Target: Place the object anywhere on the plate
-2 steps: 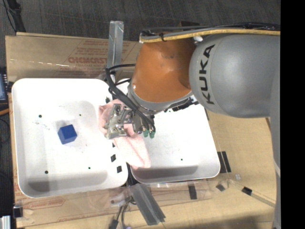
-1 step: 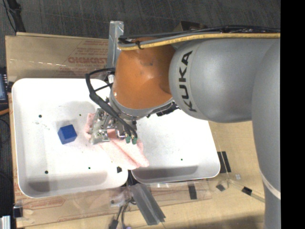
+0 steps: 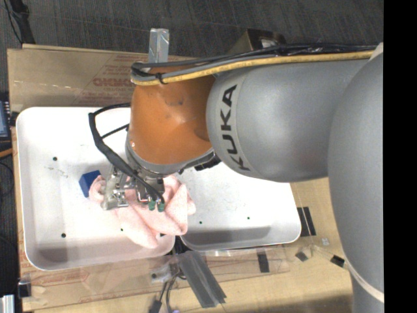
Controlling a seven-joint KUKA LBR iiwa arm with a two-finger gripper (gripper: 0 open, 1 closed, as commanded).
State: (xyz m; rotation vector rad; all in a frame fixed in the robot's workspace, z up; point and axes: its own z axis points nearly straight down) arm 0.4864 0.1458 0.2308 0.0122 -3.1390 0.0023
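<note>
My gripper is low over the left bin, near its middle. Just to its left lies a small blue object, partly covered by the gripper's metal body and touching a pink edge. A pink, soft-looking crumpled item spreads from under the gripper to the bin's right rim and hangs slightly over it. The orange wrist band and grey arm hide what lies straight beneath them.
The right bin shows as a strip of white floor and front wall below the arm. Brown cardboard lies behind the bins. Black cables loop from the wrist down to the gripper.
</note>
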